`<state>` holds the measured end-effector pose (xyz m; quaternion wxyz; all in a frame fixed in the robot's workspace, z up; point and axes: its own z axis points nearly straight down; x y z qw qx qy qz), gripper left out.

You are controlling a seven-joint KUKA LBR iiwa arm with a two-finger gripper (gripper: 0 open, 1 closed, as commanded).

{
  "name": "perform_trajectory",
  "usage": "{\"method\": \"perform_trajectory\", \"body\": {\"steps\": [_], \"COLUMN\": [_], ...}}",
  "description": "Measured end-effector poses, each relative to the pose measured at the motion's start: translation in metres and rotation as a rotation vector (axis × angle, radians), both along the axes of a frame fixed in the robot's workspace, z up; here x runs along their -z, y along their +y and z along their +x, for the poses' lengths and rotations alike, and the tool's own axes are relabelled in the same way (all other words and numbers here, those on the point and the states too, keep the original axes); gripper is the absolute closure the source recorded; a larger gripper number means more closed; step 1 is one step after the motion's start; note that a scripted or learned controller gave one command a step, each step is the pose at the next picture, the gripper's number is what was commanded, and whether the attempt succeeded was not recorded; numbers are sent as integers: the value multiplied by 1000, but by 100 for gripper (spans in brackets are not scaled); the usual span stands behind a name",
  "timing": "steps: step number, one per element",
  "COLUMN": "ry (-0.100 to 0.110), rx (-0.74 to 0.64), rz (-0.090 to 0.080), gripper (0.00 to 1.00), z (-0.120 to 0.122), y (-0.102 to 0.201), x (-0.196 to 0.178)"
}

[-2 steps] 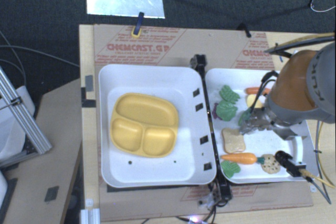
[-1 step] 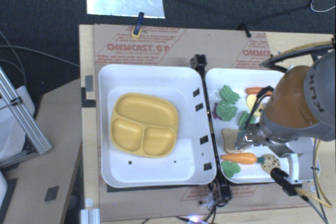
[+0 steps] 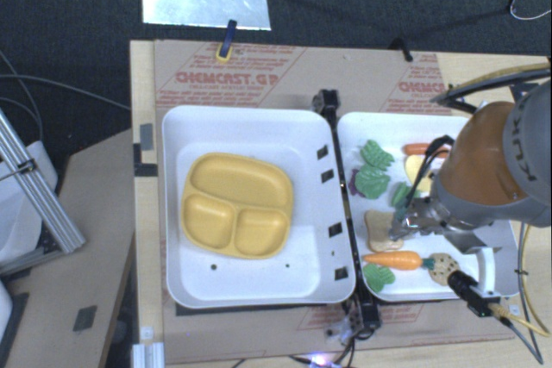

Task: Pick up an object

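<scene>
The right bin (image 3: 355, 127) holds several toy foods: two green leafy pieces (image 3: 374, 169), an orange carrot (image 3: 393, 260), a green piece (image 3: 378, 276) at the front, a tan bread-like piece (image 3: 378, 228), a red-orange piece (image 3: 415, 149) at the back and a brown spotted cookie (image 3: 442, 265). My gripper (image 3: 404, 222) reaches down over the middle of this bin, just above the carrot and beside the tan piece. The arm's orange band (image 3: 483, 164) hides the bin's right part.
The left bin (image 3: 250, 125) carries a yellow three-compartment plate (image 3: 237, 204). A black divider (image 3: 339, 194) with clips runs between the bins. Cardboard (image 3: 285, 73) lies under both. A metal frame (image 3: 30, 185) stands at the left, cables at the right.
</scene>
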<state>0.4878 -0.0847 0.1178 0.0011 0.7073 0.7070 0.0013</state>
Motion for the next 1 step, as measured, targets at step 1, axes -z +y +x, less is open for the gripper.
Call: {"method": "perform_trajectory", "body": {"steps": [1], "ry": [-2], "rx": [0], "rz": [0], "gripper": [100], "z": [1], "y": [0], "x": [-10]}}
